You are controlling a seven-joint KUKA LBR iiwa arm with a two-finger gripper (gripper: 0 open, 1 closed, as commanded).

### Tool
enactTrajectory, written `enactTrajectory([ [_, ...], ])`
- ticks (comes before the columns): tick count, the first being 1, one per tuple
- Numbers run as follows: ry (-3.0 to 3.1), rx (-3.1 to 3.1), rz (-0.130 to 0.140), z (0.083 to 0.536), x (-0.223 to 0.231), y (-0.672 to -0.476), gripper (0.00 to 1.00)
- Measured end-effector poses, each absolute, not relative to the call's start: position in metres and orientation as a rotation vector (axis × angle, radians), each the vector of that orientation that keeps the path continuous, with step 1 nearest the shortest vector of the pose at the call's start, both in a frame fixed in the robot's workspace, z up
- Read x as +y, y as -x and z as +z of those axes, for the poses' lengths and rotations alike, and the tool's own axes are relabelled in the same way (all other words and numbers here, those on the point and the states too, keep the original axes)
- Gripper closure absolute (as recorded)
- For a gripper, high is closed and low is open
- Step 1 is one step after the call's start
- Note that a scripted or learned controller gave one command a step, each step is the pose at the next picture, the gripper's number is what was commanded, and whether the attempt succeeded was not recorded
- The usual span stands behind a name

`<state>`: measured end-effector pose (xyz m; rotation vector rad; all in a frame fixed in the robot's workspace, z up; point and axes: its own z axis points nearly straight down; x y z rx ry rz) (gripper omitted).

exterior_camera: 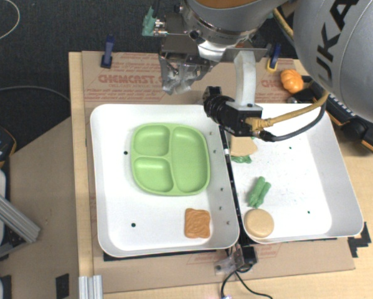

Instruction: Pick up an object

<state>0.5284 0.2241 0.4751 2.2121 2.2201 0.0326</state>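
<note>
1. The gripper point(181, 78) hangs above the brown bench board just beyond the far rim of the left bin point(105, 167); its metal fingers blur into one grey mass, so how far apart they stand cannot be told, and nothing can be made out between them.
2. Above it the grey arm point(248, 5), with its orange band, fills the top of the view, and a black cable fitting point(226, 114) with a tan hose hangs over the seam between the two bins.
3. In the left bin a green divided plate point(170, 159) lies flat near the middle, and a brown waffle-like piece point(197, 223) lies near the front right corner, apart from the plate.
4. In the right bin point(311, 185) a tan flat piece point(243, 147) lies close to the left wall, partly under the fitting, with a small green scrap point(241, 159) just beside it.
5. Nearer the front lie a green bean-like toy point(258, 192) and, just beside it, a round beige bun point(259, 223).
6. A small orange object point(291, 80) rests on the board beyond the right bin.
</note>
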Motion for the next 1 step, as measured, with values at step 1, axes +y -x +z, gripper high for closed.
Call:
enactTrajectory([
  [1,-2.219,2.225,-0.001,0.48,0.2244,-0.4923,1.0],
])
